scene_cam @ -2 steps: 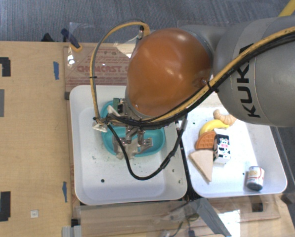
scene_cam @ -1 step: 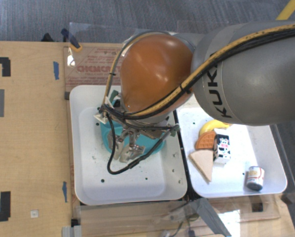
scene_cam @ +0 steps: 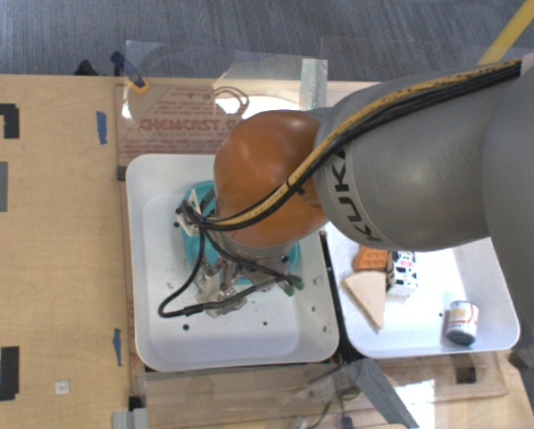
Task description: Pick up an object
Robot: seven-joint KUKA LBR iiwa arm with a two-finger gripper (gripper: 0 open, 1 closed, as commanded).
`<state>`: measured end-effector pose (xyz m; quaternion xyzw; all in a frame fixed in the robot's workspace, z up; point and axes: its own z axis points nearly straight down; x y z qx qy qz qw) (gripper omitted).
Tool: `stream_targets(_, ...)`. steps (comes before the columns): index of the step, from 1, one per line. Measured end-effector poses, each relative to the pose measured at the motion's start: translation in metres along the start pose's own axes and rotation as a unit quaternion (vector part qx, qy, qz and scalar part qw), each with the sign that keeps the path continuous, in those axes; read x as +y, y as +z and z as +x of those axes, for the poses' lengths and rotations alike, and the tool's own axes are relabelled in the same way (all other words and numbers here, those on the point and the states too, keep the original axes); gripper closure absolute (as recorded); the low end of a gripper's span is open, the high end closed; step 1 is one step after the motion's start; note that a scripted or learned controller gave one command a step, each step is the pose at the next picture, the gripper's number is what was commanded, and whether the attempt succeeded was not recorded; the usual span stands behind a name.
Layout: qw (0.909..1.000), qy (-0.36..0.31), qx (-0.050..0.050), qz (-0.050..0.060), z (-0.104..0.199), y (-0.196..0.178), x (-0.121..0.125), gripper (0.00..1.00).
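Your arm reaches in from the right and hangs low over the left bin, orange wrist band dead centre above it. The gripper sits under that band, down near the bin floor, wrapped in cables.

Claw state: you cannot tell. The band and the cable loop cover it, so treat any grasp as unconfirmed.

Candidate target: a teal object peeks out at the left edge of the wrist, on the left bin floor, just beside or under the gripper. Whether they touch is unclear.

To do this step well, as a judgement: come down straight over the teal object's middle, keep the cable loop out of the closing path, close, then lift slowly and check something rises with you.

Right bin has easier, exposed picks: a tan wedge, an orange piece, a small black-and-white box, a small can.

Hidden: most of the teal object, its shape, anything else under the wrist. Dark specks on the left bin floor are too small to identify.
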<state>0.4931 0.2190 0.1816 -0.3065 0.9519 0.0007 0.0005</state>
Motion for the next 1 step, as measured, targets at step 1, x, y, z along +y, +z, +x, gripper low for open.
stream_targets(1,0.985,0.172,-0.005,0.001,-0.0394,-0.0414,-0.0196,1.0)
